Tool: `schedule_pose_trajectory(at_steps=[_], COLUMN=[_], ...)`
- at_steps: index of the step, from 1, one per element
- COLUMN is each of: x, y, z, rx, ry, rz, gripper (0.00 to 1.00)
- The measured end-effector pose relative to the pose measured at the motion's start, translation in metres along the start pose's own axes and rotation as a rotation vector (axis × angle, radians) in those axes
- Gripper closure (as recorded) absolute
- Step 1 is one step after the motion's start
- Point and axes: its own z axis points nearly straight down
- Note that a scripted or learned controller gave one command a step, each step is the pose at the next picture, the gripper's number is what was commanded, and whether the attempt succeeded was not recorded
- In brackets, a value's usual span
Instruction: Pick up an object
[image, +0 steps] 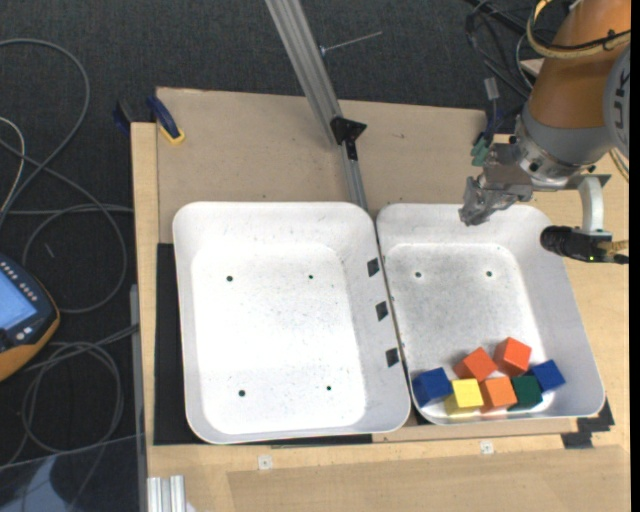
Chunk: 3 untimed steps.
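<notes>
Pincer: my pincer (478, 212) hangs over the far rim of the right bin (575, 330); I cannot tell its state.
Blocks: the coloured blocks (488, 381) lie clustered in this bin's near corner, well apart from my pincer.

Grey KUKA arm with an orange band

Above the right bin (560, 290), the arm (575, 90) is a thick orange collar over a rounded grey wrist, then a dark metal pincer (480, 207); black cables loop beside the collar.
</notes>
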Motion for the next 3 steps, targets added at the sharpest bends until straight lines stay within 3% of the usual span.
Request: schedule_pose_trajectory(at_steps=[2, 3], x=[0.097, 0.143], y=[-0.035, -0.064], z=[0.005, 0.011], rx=[0.001, 0.001], ry=[0.0, 0.0], rz=[-0.001, -0.001], gripper=[1.0, 1.0])
